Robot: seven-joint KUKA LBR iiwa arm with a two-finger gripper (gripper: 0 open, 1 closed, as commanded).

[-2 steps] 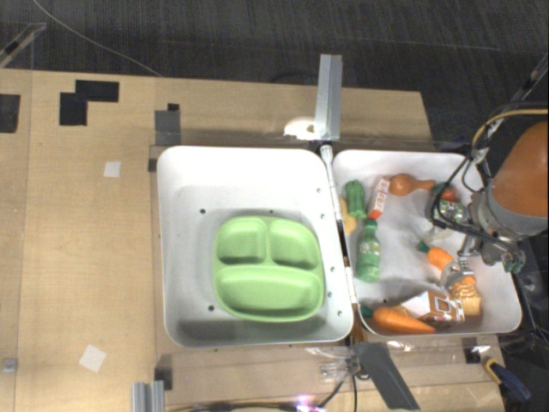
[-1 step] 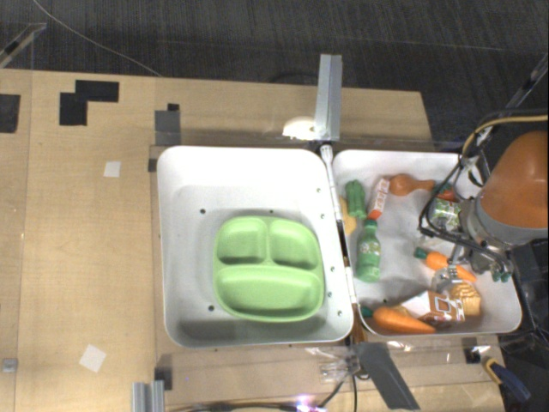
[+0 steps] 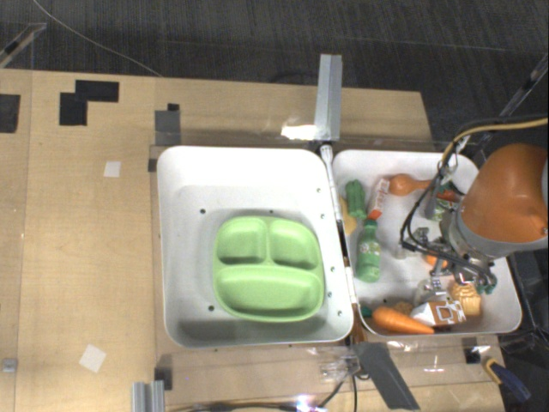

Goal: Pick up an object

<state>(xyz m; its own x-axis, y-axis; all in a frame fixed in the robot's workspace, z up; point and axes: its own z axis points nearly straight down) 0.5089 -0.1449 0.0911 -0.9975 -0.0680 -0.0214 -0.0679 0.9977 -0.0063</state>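
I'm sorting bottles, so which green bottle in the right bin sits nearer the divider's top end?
The darker green bottle, lying above the lighter clear-green one, which sits lower in the bin.

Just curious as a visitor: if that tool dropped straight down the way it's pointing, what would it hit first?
Probably the small white carton beside the carrot, directly under the tool; depth is hard to judge.

One fixed camera — high above the bench (image 3: 77, 256) — looks down aslant on both bins (image 3: 184, 174).

robot lab: bench (image 3: 77, 256), white bins (image 3: 184, 230)
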